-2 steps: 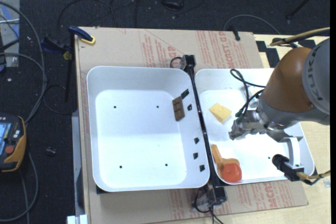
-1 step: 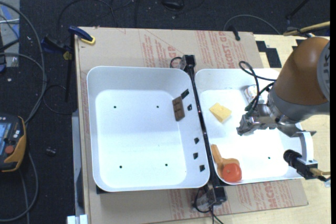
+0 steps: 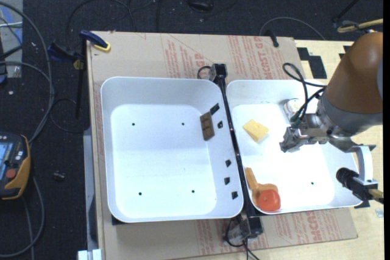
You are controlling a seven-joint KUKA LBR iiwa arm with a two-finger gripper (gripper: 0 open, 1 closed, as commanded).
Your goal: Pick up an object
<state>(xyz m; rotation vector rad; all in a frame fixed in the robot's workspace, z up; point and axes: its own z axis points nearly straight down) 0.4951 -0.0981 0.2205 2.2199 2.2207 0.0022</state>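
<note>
The gripper (image 3: 290, 144) is seen mid-right over the right bin (image 3: 317, 201), its state unreadable; the yellow block (image 3: 256, 130) lies apart, tilted diagonally.

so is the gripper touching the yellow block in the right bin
Apart. The camera view shows bare white bin floor between the gripper and the yellow block.

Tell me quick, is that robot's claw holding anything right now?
Gripper: hangs over the right bin, right of the yellow block; nothing seen in it, open or shut cannot be told.
</note>
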